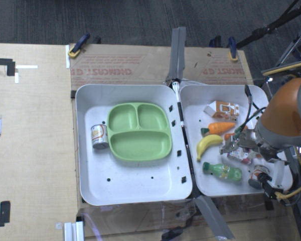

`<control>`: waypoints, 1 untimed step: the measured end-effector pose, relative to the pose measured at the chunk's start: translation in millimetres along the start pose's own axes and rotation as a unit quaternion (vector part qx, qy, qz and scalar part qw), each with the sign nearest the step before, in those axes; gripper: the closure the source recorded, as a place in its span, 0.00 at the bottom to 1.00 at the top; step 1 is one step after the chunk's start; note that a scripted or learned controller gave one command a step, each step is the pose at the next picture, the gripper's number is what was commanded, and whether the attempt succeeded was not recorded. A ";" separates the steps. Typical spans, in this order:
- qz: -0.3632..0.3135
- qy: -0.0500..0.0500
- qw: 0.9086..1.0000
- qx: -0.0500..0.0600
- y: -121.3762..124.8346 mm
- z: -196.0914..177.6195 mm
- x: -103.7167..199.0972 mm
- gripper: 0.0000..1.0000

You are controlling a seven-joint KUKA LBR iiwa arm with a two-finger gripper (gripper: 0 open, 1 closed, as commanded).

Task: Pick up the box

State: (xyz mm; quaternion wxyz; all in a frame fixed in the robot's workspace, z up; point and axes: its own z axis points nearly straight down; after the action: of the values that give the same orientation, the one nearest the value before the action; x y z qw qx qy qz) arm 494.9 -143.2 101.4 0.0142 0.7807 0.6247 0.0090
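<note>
Right bin (190, 134): pincer (234, 145) low amid clutter, finger state indeterminable; box (223, 109) apart, ungrasped. Approach step; next, reposition toward box.

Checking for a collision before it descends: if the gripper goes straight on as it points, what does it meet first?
Probably the bin floor beside the banana; depth is unclear.

We see the right bin (193, 134) crowded: banana (208, 145), carrot (220, 128) and green bottle (223, 171) hem in its middle, the box (223, 109) lying near the back wall. Open floor runs along the left bin's (83, 149) front, past the green tray (139, 131) and can (99, 136).
</note>
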 end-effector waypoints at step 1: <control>0.003 -0.003 1.000 0.003 -0.4 -6.3 -3.7 1.00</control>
State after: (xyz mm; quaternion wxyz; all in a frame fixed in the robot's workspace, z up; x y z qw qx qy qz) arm 493.4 -146.7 107.6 0.0136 0.7828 0.6221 0.0053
